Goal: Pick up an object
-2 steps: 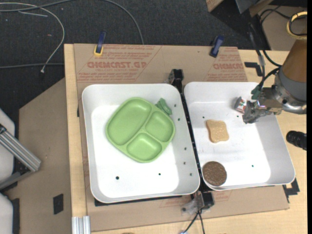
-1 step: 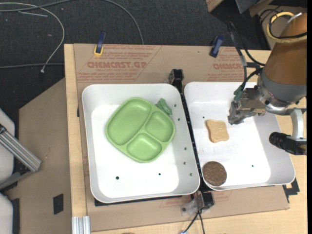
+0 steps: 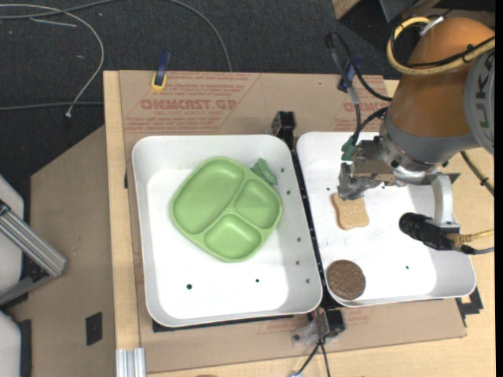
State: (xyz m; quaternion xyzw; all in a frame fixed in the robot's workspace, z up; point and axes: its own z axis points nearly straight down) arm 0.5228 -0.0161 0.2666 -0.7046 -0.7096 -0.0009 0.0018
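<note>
Over on the right bin we've got the gripper sitting low, right at the top edge of a tan slice of toast. Toast lies flat on the white floor, roughly square w/ a rounded top, pale brown, slightly darker crust round the rim. Looks like a toy food piece, tho we can't confirm. Fingers: they come down onto the toast's upper end, but the wrist hides them and we can't tell whether they're apart or together, or whether they've got any of it between them. Near the front edge of the same bin we see a round brown disc, speckled, cookie- or patty-like, well apart from the gripper. Left bin holds a green divided plate, three compartments, lying at a tilt to the bin walls, w/ a small darker green bit touching its upper right rim.
</note>
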